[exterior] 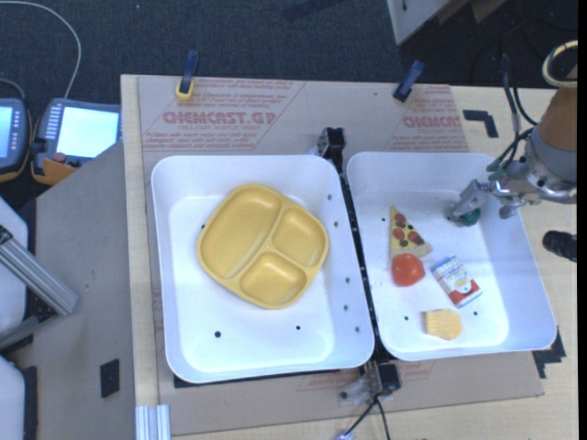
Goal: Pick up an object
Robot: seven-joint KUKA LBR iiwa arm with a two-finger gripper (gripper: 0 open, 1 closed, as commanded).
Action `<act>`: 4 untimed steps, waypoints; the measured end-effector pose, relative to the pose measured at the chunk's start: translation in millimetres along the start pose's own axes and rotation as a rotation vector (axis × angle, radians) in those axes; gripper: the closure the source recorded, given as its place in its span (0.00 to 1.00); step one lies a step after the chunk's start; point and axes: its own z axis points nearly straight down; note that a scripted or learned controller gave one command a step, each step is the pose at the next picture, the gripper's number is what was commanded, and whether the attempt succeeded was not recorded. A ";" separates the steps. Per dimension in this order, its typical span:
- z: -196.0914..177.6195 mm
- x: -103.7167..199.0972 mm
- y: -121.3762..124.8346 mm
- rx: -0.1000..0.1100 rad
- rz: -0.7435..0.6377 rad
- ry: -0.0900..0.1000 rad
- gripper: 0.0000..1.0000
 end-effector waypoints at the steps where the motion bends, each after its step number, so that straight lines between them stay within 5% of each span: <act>1: 43.0 -4.4 0.2 -0.001 0.002 -0.001 0.00; 2: 64.8 -1.4 1.5 -0.002 -0.001 0.004 0.00; 3: 53.5 -2.6 1.7 -0.005 -0.001 0.000 1.00; 4: 11.7 -3.3 1.9 -0.007 0.001 -0.003 1.00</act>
